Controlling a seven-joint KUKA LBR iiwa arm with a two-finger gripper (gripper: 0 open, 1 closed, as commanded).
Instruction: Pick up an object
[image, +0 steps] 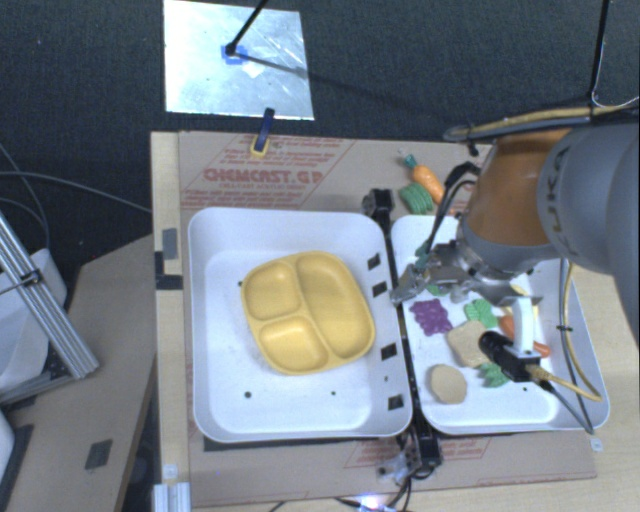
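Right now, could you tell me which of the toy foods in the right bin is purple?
The bunch of grapes, lying near the right bin's left wall, just below the tool. The pieces beside it are tan, green or orange.

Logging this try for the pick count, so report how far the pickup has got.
Done: the arm has reached over the right bin, its hand low near that bin's left wall, above the purple grapes. In hand: nothing that can be seen gripped. Left: the whole pick; grapes, tan round piece, cracker-like piece and green bits all lie in the bin.
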